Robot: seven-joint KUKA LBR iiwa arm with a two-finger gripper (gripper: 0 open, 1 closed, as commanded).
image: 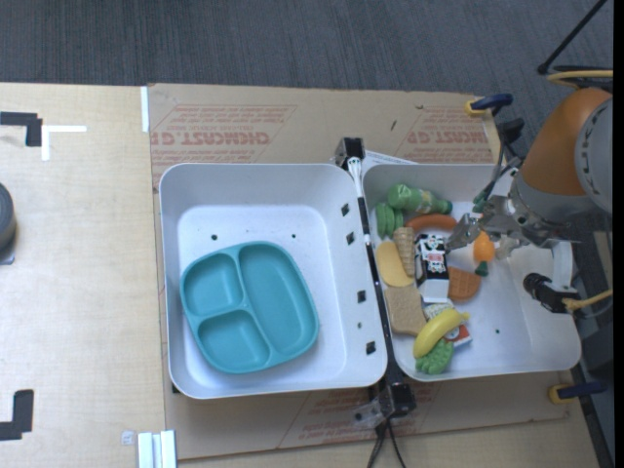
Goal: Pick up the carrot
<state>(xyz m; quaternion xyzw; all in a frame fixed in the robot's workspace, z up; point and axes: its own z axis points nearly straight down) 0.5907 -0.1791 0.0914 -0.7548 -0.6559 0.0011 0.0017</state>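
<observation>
Smooth white plastic on both bins, left bin (175, 261) and right bin (546, 354), with a soft sheen along the rims. Matt teal plastic for the divided tray (249, 305), evenly coloured, no glare. Printed brown cardboard (234, 130) under the bins, dull and papery. Pale wood-look bench top (78, 261), flat and matt. Dark, coarse carpet-like floor (292, 18) beyond. Glossy moulded plastic on the toy food: yellow banana (436, 330), orange carrot (482, 249), green pieces. Glossy orange band (561, 149) on the arm, bare metal at the gripper (475, 230).
</observation>
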